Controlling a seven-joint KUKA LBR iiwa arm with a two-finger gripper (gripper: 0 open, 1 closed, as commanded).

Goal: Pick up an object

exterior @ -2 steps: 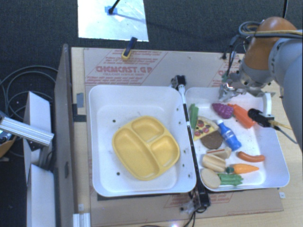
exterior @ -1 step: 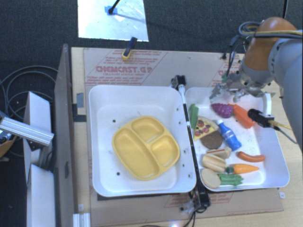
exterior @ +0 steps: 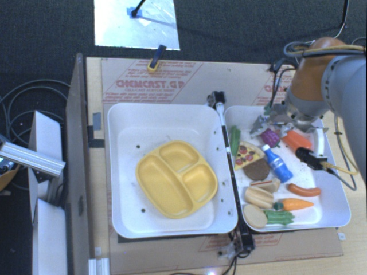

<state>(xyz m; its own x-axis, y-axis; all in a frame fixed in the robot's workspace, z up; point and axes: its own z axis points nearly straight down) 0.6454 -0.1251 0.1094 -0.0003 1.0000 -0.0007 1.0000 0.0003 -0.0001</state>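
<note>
The arm's hand (exterior: 265,122) hangs low over the right bin (exterior: 338,213), its grip impossible to judge; toy food, including a purple piece (exterior: 270,136), lies beneath; a yellow tray (exterior: 175,178) fills the left bin (exterior: 123,153).

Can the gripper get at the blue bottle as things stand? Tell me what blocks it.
Probably yes. The blue bottle lies uncovered on top of the right bin's toys, and the gripper hovers just above it; only the crowding purple toy might interfere.
</note>
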